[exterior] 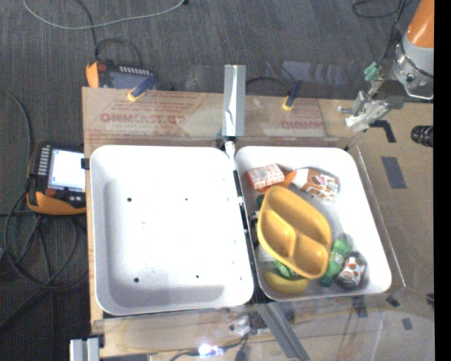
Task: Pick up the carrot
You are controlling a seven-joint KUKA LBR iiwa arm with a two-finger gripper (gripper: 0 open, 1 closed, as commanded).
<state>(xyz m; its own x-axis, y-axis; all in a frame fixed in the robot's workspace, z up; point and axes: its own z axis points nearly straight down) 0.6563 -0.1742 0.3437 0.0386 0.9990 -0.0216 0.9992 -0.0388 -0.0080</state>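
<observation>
- At upper right, the gripper [361,113] hangs above the bench, outside both bins, past the far right corner of the right bin [372,211].
- Whether it is parted or closed cannot be told at this size; nothing is seen between its tips.
- Orange band of the arm [425,21] sits at the top right corner of the view.
- Right bin holds a yellow divided tray [294,230], tilted and lying on top of other items.
- Far side of the tray: an orange-red carton [265,176] and a white-and-orange packet [320,184], side by side.
- Near side: a banana [285,283] under the tray's edge, a green item [337,257] and a dark can [351,270] at the near right corner.
- Carrot: cannot be identified with certainty among the right bin's contents; it may be hidden by the tray.
- Left bin [169,225] shows bare white floor.
- A handheld pendant [58,180] lies on the floor left of the bench.
</observation>
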